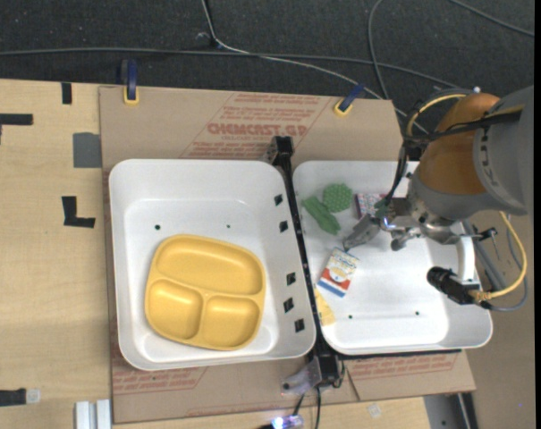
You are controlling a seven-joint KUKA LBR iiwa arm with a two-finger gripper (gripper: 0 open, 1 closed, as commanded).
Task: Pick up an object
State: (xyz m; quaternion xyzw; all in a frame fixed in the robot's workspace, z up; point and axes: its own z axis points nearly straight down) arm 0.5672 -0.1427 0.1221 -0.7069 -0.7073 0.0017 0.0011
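Small flat packet (339, 272) with red/blue print lies near the front of the right bin (413, 329), just below the gripper (364, 231); green toy pieces (328, 206) sit further back by the divider, yellow divided tray (205, 290) in the left bin (131, 239). Gripper hovers low over the right bin, fingers look slightly apart, nothing between them. Packet is probably light, thin and a bit slippery, so hard to pinch flat; best taken across its narrow edges, or go for the chunkier green piece instead.

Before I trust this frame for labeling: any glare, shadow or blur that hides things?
Camera view: light is even and the focus fair; the yellow tray shows soft sheen, no harsh glare; the arm shades the right bin under the gripper; the small card is too coarse to read.
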